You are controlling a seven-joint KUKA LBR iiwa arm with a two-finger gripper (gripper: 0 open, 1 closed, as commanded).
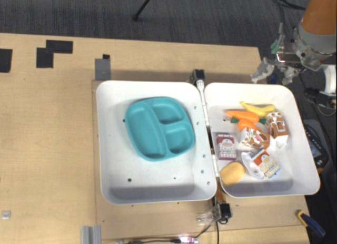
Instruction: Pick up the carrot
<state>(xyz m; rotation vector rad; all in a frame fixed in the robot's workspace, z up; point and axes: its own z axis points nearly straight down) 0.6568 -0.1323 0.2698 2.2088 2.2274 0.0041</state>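
The carrot (241, 115) is an orange taper lying across the back part of the right bin (303, 148), just in front of a yellow banana (258, 108). A second short orange piece (247, 124) lies right beside it. My gripper (275, 74) hangs above the right bin's back edge, behind and to the right of the carrot and well apart from it. Its two pale fingers (261, 73) stand spread, open, with nothing between them. The grey wrist and orange band (321, 6) rise toward the top right corner.
The right bin also holds several printed snack packets (258, 140), a small purple-and-white box (226, 146) and a round yellowish item (232, 173). A teal sectioned plate (158, 127) lies in the left bin (113, 174). A black clamp (198, 74) sits between the bins at the back.
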